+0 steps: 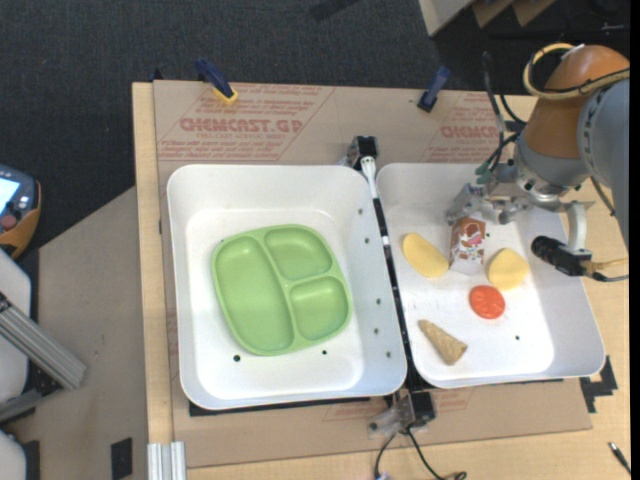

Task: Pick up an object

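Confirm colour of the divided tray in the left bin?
Light green divided tray, clearest in the camera view.

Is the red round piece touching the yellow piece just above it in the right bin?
Cannot tell. In the camera view the red round piece sits right below the yellow piece; their edges meet with no white floor between, but that may only be overlap.

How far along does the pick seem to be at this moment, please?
Nothing looks lifted yet. The gripper is low in the right bin, right over the small carton, so a grab seems underway. Left: closing on it and raising it. The green tray sits in the left bin.
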### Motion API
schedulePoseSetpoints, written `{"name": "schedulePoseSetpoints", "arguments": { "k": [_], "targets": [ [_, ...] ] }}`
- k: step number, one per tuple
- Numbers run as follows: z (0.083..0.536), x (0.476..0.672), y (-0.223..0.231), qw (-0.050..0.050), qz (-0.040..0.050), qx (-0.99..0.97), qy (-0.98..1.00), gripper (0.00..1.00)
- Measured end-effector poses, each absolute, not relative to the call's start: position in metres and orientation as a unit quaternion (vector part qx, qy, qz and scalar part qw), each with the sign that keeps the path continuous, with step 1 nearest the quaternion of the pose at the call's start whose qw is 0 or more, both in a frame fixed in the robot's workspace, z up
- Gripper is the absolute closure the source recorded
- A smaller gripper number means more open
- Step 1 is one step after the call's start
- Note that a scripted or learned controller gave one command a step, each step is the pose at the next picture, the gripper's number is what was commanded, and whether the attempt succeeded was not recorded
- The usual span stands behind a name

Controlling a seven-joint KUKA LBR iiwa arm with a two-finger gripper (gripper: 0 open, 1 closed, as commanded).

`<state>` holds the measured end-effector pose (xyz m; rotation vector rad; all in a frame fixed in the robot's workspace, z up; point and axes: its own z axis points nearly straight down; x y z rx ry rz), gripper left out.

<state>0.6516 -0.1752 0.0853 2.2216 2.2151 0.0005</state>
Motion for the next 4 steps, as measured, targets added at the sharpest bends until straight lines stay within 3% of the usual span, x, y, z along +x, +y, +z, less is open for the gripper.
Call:
{"name": "schedulePoseSetpoints", "arguments": {
  "k": [1,2,3,4],
  "targets": [
    [0.096,0.653,-0.173,0.004,0.0014,0.707,0.707,1.0],
    [0.206,0.617,-0.128,0.004,0.0033,0.706,0.708,1.0],
    [0.216,0.669,-0.075,0.003,0.0024,0.705,0.709,1.0],
    [0.199,0.666,0.002,-0.003,0.0,0.704,0.71,1.0]
  ]
}}
